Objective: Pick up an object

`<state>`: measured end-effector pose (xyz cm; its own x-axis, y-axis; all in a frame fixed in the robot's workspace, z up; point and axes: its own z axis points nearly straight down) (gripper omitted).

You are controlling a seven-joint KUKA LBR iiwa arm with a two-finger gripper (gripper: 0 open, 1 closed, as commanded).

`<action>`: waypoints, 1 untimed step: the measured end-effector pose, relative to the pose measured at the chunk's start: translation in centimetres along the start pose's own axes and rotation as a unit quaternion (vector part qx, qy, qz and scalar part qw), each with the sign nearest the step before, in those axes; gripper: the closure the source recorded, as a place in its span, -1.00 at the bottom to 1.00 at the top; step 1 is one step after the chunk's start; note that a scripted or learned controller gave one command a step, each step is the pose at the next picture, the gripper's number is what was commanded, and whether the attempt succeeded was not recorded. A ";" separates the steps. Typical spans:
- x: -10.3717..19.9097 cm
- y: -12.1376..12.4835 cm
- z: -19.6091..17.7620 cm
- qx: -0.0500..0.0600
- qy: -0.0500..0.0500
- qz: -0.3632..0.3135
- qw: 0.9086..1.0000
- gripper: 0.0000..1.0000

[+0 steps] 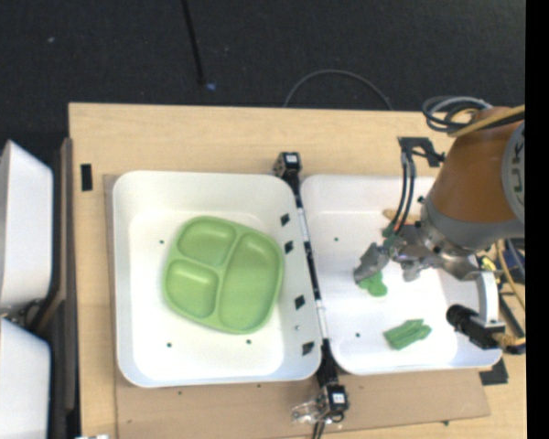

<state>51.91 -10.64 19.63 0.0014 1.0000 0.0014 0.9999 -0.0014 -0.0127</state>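
Lower right, green block (407, 334) long axis left-right; gripper (375, 271) finger state unclear, above green piece (375, 287).

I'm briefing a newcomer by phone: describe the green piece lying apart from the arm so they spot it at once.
Start at the right-hand white bin, where the arm works. Look toward its near edge, below the hand: there lies the flat green piece, elongated and angular. The other small green object is rounder and sits right at the hand.
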 end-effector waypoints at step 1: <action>0.0 0.3 -0.7 -0.007 -0.001 -0.002 1.000 -1.00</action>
<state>52.23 -10.61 20.30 -0.0017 1.0000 -0.0003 1.0000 0.0017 0.0013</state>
